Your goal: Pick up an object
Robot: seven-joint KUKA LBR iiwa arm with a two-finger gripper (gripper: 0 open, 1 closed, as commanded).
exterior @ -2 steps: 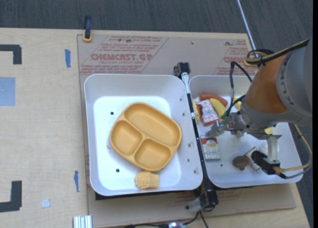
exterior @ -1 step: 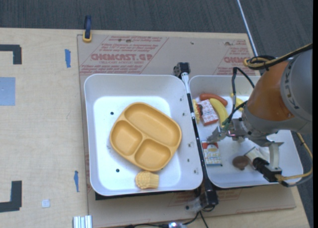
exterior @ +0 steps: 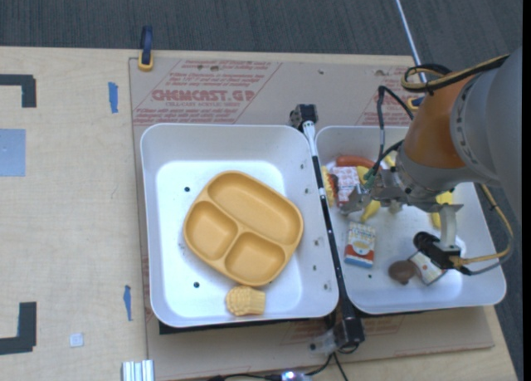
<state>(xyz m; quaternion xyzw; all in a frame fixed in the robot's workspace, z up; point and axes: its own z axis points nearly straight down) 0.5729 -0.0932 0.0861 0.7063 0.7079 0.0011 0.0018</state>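
The gripper (exterior: 362, 205), its state impossible to tell, hangs over the right bin (exterior: 489, 288) near the left wall, above a small carton (exterior: 360, 246).

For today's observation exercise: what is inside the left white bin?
The left white bin holds a yellow divided tray with three compartments, and a small yellow corn-like piece beside the tray's near edge. Whatever lies under the tray is covered and cannot be seen.
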